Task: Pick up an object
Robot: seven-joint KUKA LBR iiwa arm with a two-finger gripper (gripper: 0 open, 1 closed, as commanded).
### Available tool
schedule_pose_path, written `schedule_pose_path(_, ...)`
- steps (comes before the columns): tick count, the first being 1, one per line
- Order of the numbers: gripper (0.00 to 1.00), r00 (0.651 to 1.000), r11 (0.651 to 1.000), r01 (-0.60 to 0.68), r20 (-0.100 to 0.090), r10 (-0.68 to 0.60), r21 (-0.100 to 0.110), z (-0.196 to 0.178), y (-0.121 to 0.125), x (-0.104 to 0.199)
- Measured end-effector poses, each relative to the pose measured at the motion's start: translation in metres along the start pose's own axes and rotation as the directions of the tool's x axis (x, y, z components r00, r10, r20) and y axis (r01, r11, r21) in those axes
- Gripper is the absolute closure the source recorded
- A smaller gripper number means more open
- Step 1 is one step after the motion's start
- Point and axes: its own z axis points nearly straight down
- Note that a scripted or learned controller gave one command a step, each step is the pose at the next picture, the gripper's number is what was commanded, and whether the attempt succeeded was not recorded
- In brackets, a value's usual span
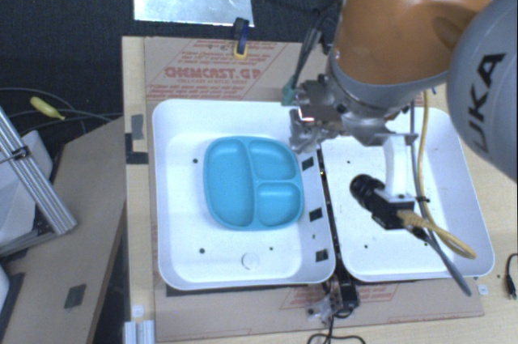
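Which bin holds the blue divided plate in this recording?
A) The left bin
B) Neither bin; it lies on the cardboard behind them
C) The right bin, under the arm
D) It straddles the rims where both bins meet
A: the blue divided plate lies flat on the floor of the left bin, wholly left of the rims where the bins meet.

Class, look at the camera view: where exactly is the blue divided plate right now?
The blue divided plate lies in the left white bin, near its centre, beside the seam with the right white bin.
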Motion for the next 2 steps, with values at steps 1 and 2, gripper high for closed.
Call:
schedule_pose_path(1, 1.0, 1.0, 1.0, -0.004, 0.003, 0.004, 0.007, -0.024, 0.0, 0.016)
schedule_pose_path(2, 1.0, 1.0, 1.0, -0.015, 0.005, 0.015, 0.005, -0.053, 0.0, -0.065)
